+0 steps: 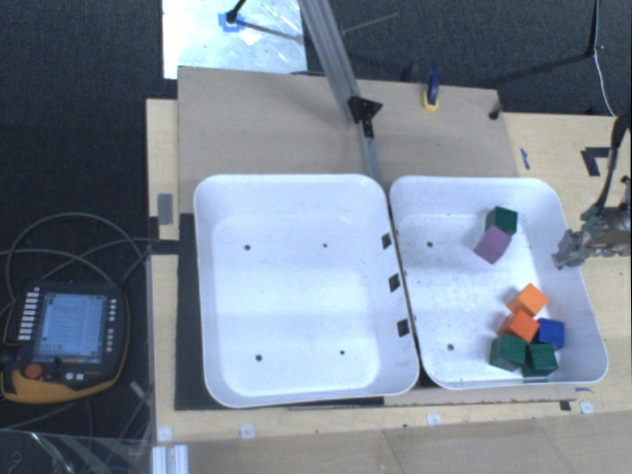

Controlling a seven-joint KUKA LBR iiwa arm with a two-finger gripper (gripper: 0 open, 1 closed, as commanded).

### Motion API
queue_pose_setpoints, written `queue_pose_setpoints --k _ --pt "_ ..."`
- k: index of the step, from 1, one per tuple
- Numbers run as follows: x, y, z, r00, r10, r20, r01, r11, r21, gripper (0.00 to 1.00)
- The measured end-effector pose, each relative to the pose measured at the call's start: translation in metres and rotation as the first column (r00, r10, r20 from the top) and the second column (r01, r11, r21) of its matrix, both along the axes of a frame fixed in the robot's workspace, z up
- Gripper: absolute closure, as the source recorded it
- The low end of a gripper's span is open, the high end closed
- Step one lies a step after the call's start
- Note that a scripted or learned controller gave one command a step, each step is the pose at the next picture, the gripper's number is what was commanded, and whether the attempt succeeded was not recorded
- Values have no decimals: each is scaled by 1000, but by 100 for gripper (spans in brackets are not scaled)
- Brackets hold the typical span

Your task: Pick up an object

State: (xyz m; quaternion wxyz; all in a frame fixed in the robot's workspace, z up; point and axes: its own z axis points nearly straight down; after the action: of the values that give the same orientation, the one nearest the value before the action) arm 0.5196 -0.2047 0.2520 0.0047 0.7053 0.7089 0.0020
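Note:
The right bin holds several small blocks. A dark green block and a purple block lie together near its back right. A cluster sits at the front right: two orange blocks, a blue block and two dark green blocks. My gripper is at the right rim of this bin, beside the blocks and apart from them, with nothing visibly in it.
The left bin stands beside the right one. A teach pendant with cables lies on the floor at the far left. A slanted metal pole crosses the board behind the bins.

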Motion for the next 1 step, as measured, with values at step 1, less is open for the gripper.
queue_pose_setpoints --k 1 --pt "1 0 9 1000 -1 -6 1 1000 2 100"
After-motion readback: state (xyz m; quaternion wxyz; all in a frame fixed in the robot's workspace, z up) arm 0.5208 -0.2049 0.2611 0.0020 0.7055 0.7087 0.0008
